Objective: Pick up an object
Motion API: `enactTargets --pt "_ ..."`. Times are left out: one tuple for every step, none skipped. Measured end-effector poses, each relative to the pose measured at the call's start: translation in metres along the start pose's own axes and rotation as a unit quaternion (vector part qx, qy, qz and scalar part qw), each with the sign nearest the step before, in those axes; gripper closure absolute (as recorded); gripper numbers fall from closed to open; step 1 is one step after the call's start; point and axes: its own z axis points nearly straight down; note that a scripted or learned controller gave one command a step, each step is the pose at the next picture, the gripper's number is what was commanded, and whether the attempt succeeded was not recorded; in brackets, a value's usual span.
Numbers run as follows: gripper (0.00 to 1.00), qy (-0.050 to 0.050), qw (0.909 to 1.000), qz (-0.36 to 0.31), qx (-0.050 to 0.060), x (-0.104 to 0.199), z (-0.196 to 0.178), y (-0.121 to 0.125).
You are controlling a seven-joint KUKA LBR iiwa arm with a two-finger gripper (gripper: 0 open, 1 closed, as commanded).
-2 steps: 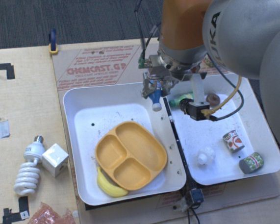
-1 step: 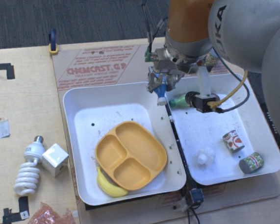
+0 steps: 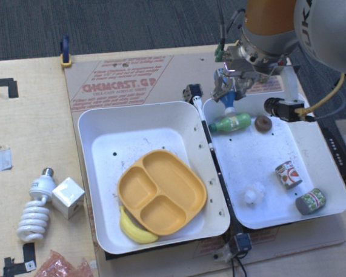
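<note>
Right now my gripper (image 3: 229, 99) hangs over the green bottle (image 3: 231, 123) at twelve o'clock in the right bin (image 3: 260, 218); whether it's wide or narrow I cannot tell. Bottle looks light, slick, perhaps rollable: grasp across its middle.

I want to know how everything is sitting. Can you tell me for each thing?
Green bottle: lying on its side, right bin, under the gripper.
Orange tray: flat, left bin, partly over the banana.
Red-labelled can: tipped over.
Green can: on its side.
Brown ball: resting beside the bottle.
Light bulb: lying outside the bins.
</note>
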Motion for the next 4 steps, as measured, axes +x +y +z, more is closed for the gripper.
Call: enactTargets --pt "1.0 0.0 1.0 -0.001 0.0 0.058 0.014 0.016" --pt "1.0 0.0 1.0 -0.001 0.001 0.089 0.016 -0.015" --pt "1.0 0.0 1.0 0.001 0.0 0.069 0.01 -0.005" --pt "1.0 0.0 1.0 -0.001 0.001 0.078 0.007 -0.03"
